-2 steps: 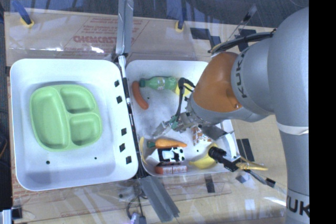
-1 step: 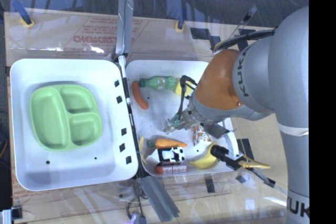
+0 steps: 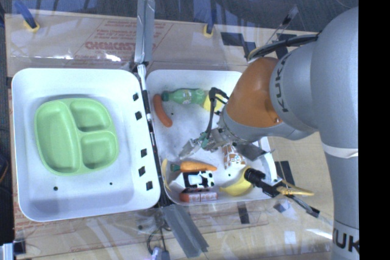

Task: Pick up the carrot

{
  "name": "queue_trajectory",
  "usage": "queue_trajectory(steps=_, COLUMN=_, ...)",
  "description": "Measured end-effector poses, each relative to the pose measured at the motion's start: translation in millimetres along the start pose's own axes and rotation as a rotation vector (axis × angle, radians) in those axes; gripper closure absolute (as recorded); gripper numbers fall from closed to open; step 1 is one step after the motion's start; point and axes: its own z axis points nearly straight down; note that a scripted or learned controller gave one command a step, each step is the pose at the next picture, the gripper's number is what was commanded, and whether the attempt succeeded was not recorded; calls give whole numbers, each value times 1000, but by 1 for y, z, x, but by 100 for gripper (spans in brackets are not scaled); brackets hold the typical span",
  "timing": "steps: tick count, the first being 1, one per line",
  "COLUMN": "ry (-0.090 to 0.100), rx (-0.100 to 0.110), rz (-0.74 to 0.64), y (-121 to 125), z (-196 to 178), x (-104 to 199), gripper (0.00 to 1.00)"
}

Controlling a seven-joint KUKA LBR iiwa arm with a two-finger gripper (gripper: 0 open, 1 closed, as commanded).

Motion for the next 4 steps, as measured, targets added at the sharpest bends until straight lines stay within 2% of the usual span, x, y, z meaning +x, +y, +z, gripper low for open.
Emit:
queue_trajectory(steps=1, ry=-1, rx=-4, rz=-7, y=-33, z=9, x=-12, gripper=0)
queue_trajectory(steps=2, ry=-3, rx=-6, rz=-13, y=-32, z=-1, x=-12, gripper=100)
queue_trajectory(steps=3, ry=0, rx=-2, rz=309, y=-31, z=-127, x=26, gripper=100)
queue_trajectory(steps=4, ry=0, rx=-2, rz=309, y=-31, z=-127, x=26, gripper=0)
